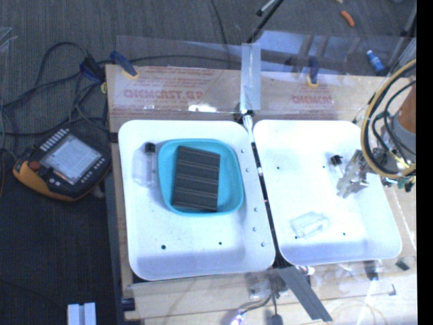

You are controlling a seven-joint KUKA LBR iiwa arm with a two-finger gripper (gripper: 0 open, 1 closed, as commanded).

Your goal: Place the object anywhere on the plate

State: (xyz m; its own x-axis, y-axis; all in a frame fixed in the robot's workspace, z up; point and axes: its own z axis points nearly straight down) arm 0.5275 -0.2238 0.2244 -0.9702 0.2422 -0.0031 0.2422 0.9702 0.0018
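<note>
Fingers (353,179) of pale metal are seen hanging low over the right bin (379,239), near its right side; whether they are parted or closed cannot be told, and nothing is seen held between them. A dark grey ribbed block (197,178), rectangular and flat, is already seen lying on the blue plate (232,188), a rounded square dish in the left bin (196,256). It is judged stiff and fairly light, best taken across its narrow sides. A clear bottle with a black cap (143,162) is lying just beside the plate. A clear plastic piece (309,223), likely slippery, is lying in the right bin.
</note>
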